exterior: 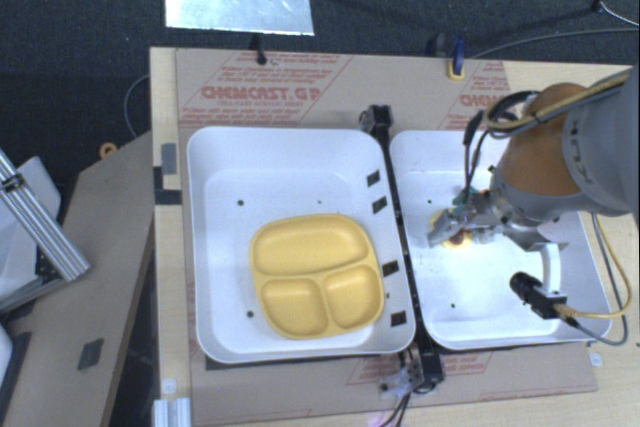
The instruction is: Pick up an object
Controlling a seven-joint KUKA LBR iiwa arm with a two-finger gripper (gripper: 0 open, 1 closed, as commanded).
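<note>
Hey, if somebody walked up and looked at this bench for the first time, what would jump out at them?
Probably the yellow divided tray, lying flat in the left bin toward its near side, bright against the white. Next, the grey arm with its orange band reaching in from the right over the right bin, its tool low near that bin's middle.

— What colours do you make out?
— Two white bins: the left bin (215, 215) and the right bin (500, 315). A pale yellow tray (315, 275) sits in the left.
— And the arm (580, 160)?
— Grey, with an orange band. The board (300, 85) beneath is tan with red lettering; the floor (70, 5) is dark.
</note>
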